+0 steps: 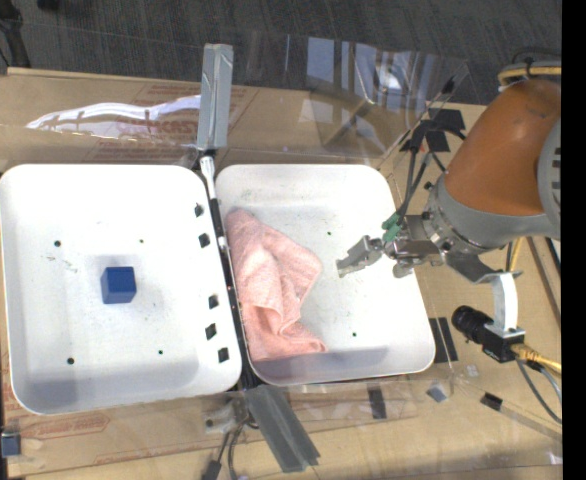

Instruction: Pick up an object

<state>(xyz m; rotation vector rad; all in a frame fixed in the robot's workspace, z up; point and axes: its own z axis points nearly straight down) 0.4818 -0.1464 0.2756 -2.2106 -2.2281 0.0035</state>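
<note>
Nothing is picked up yet: the end effector (358, 258) hovers over the right bin (373, 353), and whether it is spread or pressed together I cannot tell. The pink cloth (271, 286) lies crumpled just beside it, along that bin's left side. A blue cube (119, 284) sits in the left bin (33, 368), so the grasp is still to come.

Cardboard-topped bench (93, 103), two white bins (33, 193) side by side
</note>
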